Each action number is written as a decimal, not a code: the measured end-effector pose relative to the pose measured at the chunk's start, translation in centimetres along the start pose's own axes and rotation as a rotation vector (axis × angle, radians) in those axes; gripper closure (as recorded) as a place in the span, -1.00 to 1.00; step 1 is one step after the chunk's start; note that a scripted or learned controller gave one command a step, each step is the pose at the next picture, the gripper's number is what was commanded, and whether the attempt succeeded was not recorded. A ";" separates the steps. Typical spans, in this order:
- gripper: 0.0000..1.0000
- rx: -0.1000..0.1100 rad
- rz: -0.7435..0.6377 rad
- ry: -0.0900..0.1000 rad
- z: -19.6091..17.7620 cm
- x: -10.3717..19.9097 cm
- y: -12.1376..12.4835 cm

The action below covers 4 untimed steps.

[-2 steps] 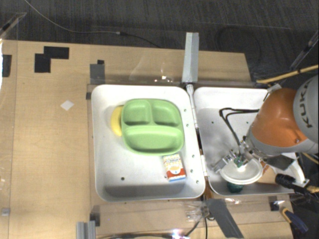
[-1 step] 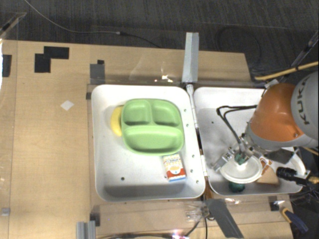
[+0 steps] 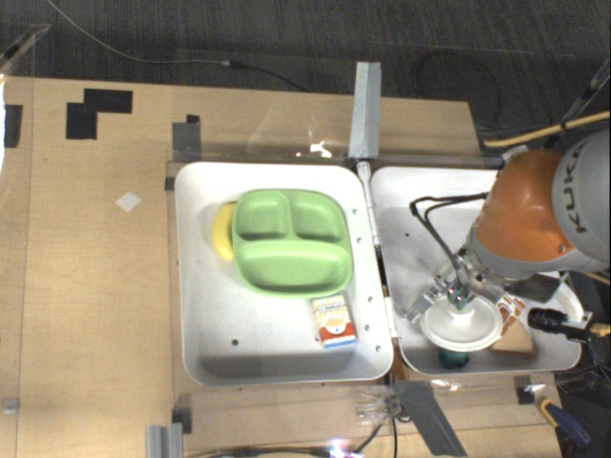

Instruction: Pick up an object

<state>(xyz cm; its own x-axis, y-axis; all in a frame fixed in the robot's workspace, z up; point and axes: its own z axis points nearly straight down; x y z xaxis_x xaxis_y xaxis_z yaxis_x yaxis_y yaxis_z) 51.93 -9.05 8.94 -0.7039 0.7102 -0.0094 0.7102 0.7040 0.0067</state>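
My gripper (image 3: 459, 330) reaches down into the right bin (image 3: 410, 208), near that bin's front wall. Its white round flange faces the camera and covers what lies under it. A small dark green object (image 3: 454, 358) peeks out just in front of the flange, against the front wall; whether the gripper touches it cannot be told. A tan flat piece (image 3: 516, 338) lies right of the gripper, with a small orange-and-white item (image 3: 507, 307) beside it. The orange wrist band (image 3: 523, 210) rises to the right.
The left bin (image 3: 205, 284) bears a green divided plate (image 3: 290, 239) with a yellow object (image 3: 222, 231) poking out at its left edge. A small orange-and-white box (image 3: 334, 321) lies near that bin's front right. Black cables (image 3: 441, 219) hang beside the wrist.
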 end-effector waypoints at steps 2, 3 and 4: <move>-1.00 -0.001 -0.043 -0.001 0.1 -3.3 -1.3; -1.00 0.003 0.313 0.003 -0.2 -4.6 0.7; -1.00 0.000 0.197 -0.001 0.1 -3.4 3.1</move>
<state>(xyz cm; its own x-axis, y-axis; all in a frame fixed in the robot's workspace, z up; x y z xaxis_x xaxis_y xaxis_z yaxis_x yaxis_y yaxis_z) 56.53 -9.26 8.88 -0.5517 0.8340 -0.0086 0.8340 0.5517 0.0080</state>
